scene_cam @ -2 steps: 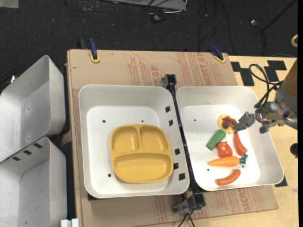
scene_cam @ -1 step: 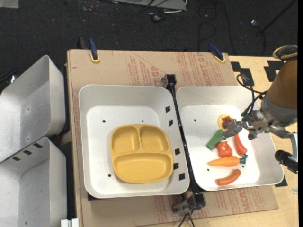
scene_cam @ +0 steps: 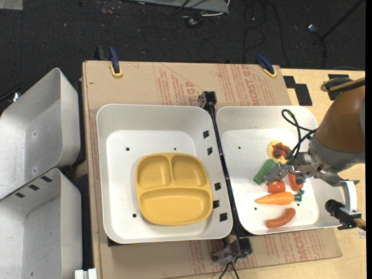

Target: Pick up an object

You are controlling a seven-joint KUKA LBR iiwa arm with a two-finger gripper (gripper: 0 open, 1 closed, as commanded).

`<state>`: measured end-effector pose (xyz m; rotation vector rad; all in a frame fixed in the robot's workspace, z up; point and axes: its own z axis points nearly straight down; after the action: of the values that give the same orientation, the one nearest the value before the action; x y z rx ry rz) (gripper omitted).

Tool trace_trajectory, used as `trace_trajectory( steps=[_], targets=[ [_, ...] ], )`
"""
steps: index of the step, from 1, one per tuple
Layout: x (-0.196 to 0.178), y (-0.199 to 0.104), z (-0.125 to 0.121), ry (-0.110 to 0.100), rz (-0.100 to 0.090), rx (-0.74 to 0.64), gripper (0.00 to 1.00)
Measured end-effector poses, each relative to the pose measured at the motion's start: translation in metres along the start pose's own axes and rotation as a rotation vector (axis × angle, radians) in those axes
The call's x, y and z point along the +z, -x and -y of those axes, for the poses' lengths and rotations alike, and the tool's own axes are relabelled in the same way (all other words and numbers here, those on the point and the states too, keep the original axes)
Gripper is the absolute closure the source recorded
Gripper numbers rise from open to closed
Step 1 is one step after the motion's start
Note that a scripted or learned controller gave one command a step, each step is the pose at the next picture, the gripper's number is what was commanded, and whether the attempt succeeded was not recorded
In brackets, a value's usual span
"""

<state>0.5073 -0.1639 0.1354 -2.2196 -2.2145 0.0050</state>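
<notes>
Two bins (scene_cam: 116,127), gripper (scene_cam: 289,176) above toy food (scene_cam: 276,199).

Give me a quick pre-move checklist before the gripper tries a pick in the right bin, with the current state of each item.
1. Gripper is over the right bin, low among the toys: ok.
2. Target is isolated: not ok. The green piece, red piece and carrot sit close together by the gripper.
3. Finger state visible: cannot tell.
4. Anything already held: cannot tell.
5. Sausage lies apart near the front wall, an easier fallback: ok.
6. Yellow divided plate sits in the left bin, away from the arm: ok.
</notes>
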Motion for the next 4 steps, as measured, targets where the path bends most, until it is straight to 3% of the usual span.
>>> trace_trajectory(
  steps=[1,2,4],
  targets=[
    [0.046,-0.001,0.001,0.002,0.001,-0.001,0.00],
    [0.034,0.000,0.000,0.006,0.002,0.000,1.00],
    [-0.069,-0.013,0.000,0.012,0.003,-0.006,1.00]
  ],
)
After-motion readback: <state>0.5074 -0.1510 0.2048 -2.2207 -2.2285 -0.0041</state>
